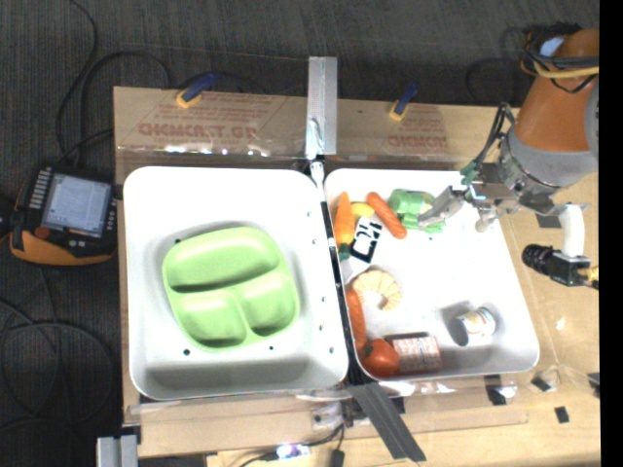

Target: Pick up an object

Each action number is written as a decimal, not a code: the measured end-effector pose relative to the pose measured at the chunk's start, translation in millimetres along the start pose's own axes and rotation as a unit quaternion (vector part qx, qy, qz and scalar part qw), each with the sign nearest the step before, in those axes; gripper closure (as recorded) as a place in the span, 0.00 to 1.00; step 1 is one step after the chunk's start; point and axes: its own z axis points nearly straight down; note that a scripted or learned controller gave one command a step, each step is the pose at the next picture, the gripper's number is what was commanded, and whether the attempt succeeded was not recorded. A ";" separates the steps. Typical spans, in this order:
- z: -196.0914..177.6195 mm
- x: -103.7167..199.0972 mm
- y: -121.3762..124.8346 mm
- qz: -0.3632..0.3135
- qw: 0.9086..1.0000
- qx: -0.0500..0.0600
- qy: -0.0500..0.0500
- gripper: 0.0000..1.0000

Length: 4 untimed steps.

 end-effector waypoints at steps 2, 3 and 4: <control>36.2 -6.3 47.3 0.063 0.998 0.000 -0.002 0.00; 141.4 19.5 86.7 0.021 1.000 0.004 -0.003 0.00; 133.1 17.7 87.4 0.020 1.000 0.004 -0.006 1.00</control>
